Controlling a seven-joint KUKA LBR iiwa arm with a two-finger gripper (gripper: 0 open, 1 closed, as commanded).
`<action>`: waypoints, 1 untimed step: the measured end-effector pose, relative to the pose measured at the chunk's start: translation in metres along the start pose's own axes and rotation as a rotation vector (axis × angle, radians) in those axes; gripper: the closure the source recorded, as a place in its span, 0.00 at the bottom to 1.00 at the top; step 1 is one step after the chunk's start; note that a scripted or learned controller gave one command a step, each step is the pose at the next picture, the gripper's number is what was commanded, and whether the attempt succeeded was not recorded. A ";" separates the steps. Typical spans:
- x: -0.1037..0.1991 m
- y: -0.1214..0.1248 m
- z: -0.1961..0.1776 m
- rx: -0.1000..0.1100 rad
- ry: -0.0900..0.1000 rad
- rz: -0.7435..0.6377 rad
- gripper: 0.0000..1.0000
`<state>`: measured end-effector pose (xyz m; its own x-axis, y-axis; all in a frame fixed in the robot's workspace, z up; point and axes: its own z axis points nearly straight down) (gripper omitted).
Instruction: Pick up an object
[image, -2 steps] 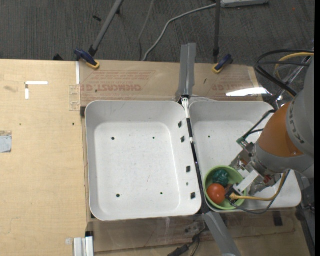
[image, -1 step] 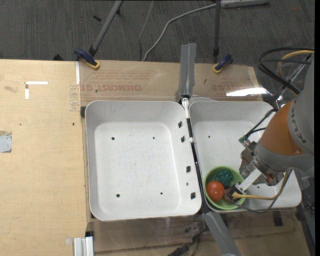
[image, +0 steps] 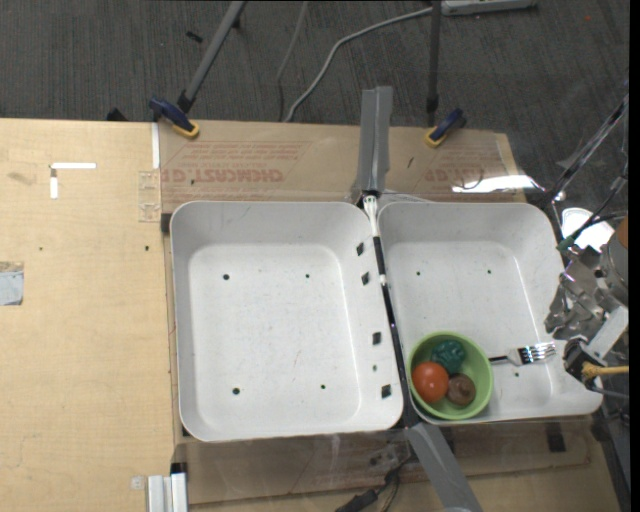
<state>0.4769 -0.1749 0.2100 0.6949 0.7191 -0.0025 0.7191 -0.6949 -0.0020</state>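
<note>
Parked at the right bin's (image: 400, 262) outer rim, tool (image: 580, 330) state impossible to tell, leaving green bowl (image: 480, 392) and fork (image: 537, 352) unobstructed for picking.

Two white bins (image: 270, 225) sit side by side on the bench (image: 80, 330). The right bin holds one green bowl (image: 482, 385) in its near left corner and one fork (image: 536, 352) by its right edge. Inside the bowl are three small things: one red ball (image: 430, 380), one teal lump (image: 447, 352) and one brown piece (image: 461, 389). Two clamps with orange and blue grips (image: 178, 120) bite the cardboard sheet at the bench's far edge. Two strips of white tape (image: 72, 167) mark the bench near its far left corner.
</note>
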 end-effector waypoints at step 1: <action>0.030 -0.030 0.119 0.003 0.000 0.384 1.00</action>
<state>0.4761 -0.1322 0.0907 0.9137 0.4063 -0.0038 0.4063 -0.9137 -0.0035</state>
